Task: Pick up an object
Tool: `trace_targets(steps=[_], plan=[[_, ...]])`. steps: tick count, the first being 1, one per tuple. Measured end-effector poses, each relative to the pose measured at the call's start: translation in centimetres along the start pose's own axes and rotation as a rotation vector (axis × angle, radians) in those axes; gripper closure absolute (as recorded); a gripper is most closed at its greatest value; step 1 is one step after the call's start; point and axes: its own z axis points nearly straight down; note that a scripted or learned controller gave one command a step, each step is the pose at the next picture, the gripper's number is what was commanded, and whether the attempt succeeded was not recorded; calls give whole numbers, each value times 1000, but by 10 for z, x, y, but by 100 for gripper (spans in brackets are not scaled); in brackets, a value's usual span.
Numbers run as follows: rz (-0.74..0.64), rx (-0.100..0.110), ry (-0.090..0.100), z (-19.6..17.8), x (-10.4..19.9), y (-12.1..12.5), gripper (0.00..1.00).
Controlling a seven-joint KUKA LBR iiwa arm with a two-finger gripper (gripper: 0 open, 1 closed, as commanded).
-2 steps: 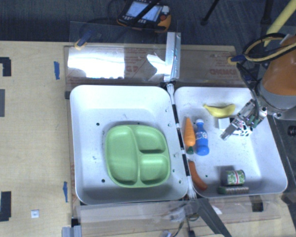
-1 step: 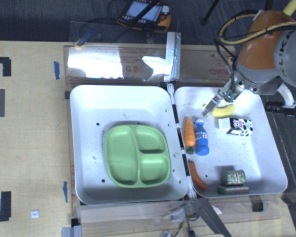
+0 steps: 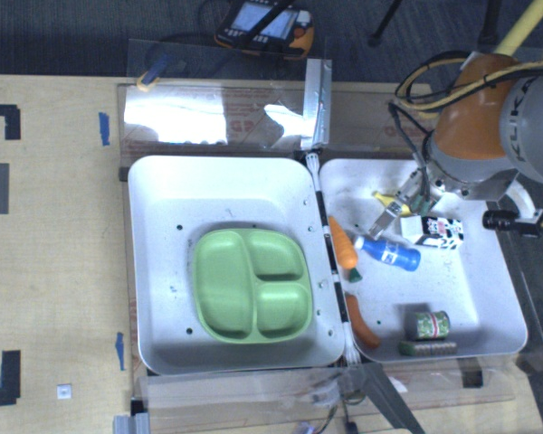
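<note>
My gripper (image 3: pixel 385 213) hangs over the upper middle of the right bin (image 3: pixel 489 306), open, with nothing between its fingers. Just below its tips a blue bottle (image 3: pixel 392 253) with a white cap lies on its side. To the right of the gripper sits a small black-and-white carton (image 3: pixel 442 231). An orange carrot (image 3: pixel 345 248) lies along the right bin's left wall. A second orange piece (image 3: pixel 362 327) rests near the front left corner. A green can (image 3: pixel 428 325) stands on its side near the front wall.
The left bin (image 3: pixel 154 206) holds a green divided plate (image 3: pixel 252 284). A metal divider (image 3: pixel 318 107) and a clear sheet stand behind the bins. The orange-banded wrist (image 3: pixel 475 120) and cables lean in over the right bin's back right corner.
</note>
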Motion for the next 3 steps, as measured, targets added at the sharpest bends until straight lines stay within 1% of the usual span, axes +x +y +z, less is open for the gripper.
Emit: trace_targets(steps=[1,2,3], plan=[[118,13,19,23,-44,-3,0],[117,5,5,15,-46,-1,100],[164,8,8,-73,35,73,100]])
